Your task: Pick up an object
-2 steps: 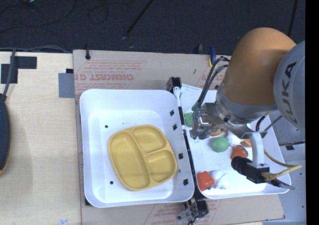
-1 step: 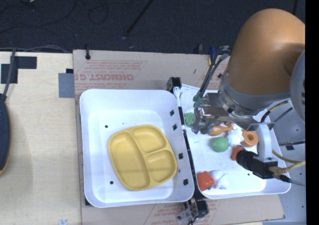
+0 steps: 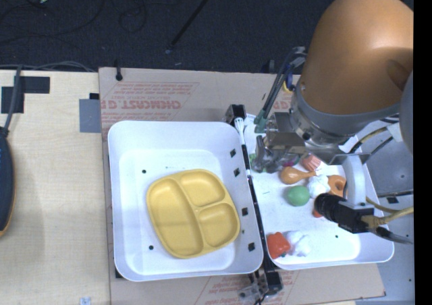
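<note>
My gripper [image 3: 268, 157] hangs low over the far left corner of the right bin [image 3: 324, 251], close to the wall between the two bins. Just right of it lie an orange pear-shaped toy [image 3: 295, 175] and a pink striped piece [image 3: 310, 162]. A green ball [image 3: 297, 196] rests a little nearer the front. In the front left of that bin sit a red object [image 3: 278, 243] and a white one [image 3: 300, 245] side by side. An orange piece [image 3: 336, 183] lies further right. The big orange and grey wrist hides the bin's far right part.
The left bin [image 3: 128, 162] holds a yellow divided plate [image 3: 193, 212] lying flat in its middle. Both bins rest on a cardboard sheet [image 3: 155, 94] on the wooden bench. Cables run across the dark floor behind.
</note>
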### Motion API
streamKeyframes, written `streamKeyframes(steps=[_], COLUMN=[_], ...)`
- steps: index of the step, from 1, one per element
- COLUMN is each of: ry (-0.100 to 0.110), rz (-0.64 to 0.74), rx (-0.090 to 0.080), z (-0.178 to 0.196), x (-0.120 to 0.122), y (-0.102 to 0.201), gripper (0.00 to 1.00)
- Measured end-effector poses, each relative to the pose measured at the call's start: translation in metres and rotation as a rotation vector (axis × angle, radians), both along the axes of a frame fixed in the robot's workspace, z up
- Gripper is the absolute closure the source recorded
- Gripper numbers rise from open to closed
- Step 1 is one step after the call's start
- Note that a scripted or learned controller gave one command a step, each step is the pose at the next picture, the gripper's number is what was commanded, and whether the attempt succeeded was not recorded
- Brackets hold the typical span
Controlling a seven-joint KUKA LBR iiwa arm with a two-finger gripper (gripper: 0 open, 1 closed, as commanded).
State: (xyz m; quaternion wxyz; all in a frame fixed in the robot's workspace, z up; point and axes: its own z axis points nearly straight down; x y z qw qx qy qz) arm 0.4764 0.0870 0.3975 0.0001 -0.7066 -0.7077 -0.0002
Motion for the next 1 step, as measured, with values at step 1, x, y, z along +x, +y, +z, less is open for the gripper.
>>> streamKeyframes(steps=[1], ry=[0.008], rz=[-0.011], rx=[-0.004], z=[-0.0608], x=[-0.0012], y=[-0.0861], gripper=[1.0])
